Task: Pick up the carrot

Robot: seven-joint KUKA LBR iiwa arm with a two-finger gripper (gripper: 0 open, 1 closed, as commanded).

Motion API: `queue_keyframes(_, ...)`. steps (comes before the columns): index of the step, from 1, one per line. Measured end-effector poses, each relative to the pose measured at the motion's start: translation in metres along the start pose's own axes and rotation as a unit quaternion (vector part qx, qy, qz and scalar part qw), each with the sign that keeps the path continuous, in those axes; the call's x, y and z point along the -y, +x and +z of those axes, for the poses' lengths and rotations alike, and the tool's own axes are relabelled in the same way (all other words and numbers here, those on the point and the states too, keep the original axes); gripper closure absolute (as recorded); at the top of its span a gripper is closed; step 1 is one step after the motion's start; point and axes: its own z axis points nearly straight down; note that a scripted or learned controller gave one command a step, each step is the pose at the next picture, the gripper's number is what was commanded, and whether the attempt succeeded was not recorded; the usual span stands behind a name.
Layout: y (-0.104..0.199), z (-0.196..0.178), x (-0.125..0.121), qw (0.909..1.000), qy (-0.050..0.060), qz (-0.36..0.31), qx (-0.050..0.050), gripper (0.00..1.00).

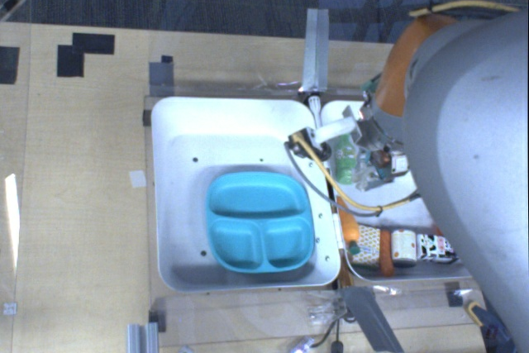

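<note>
The slim orange carrot (350, 229) sits just below the pincer (357, 161), near the right bin's left wall; can't tell the pincer's state.

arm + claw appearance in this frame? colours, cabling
The arm is a bulky, smooth grey casing with an orange band above the wrist. The claw end is a cluttered mix of white and metallic parts, with yellow and black cables looping below it.

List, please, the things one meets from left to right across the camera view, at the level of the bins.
Blue divided plate → carrot → claw over the right bin → grey arm.
</note>
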Motion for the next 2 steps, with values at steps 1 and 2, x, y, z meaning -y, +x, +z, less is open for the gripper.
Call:
queue_keyframes(1, -0.019, -0.075, -0.090, 1.0000, -0.001, -0.001, -0.001, 1.00)
queue_keyframes(2, 0.005, -0.064, -0.045, 0.9984, -0.001, -0.057, 0.000, 1.00)
